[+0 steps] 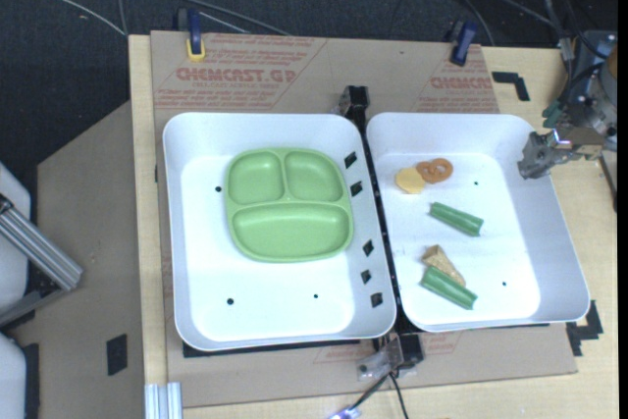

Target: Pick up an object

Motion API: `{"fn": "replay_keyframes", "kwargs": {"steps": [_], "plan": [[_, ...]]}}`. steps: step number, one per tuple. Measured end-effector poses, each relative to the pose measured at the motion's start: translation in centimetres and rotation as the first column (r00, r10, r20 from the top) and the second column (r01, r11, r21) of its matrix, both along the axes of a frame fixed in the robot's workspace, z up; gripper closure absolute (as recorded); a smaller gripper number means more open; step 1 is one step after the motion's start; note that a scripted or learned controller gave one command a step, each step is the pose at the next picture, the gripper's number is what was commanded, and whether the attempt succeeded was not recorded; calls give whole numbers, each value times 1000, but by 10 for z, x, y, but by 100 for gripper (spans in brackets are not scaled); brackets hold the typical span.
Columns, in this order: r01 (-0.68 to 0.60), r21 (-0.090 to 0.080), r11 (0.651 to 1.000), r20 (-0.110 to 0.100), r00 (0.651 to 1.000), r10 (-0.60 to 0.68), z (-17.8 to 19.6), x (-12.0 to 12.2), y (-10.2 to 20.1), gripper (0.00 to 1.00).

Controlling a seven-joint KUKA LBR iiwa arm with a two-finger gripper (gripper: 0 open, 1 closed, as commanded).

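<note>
The right bin (549, 240) holds several small food pieces: an orange ring (436, 171), a yellow round piece (409, 181), a green stick (456, 219), a tan wedge (443, 261) and a second green stick (448, 288). My gripper (542, 155) hangs at the bin's upper right rim, well to the right of all the pieces. Nothing shows between its fingers.
The left bin (196, 280) carries a green divided plate (288, 204). Black clips run down the seam between the bins (365, 211). Blue clamps (195, 31) (461, 40) hold the board at the back. Cables lie on the dark floor behind.
</note>
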State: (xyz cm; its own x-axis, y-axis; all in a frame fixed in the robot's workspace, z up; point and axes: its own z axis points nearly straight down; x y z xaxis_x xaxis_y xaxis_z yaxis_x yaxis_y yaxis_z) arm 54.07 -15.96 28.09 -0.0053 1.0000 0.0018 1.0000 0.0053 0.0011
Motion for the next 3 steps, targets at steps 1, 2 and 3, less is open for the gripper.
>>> {"fn": "replay_keyframes", "kwargs": {"steps": [1,2,3], "plan": [[-1,-1,1000,1,1000,1,-10,26,56,100],[-1,1,1000,-4,1000,1,-24,37,115,100],[1,-1,1000,1,1000,-1,-32,63,156,100]]}}
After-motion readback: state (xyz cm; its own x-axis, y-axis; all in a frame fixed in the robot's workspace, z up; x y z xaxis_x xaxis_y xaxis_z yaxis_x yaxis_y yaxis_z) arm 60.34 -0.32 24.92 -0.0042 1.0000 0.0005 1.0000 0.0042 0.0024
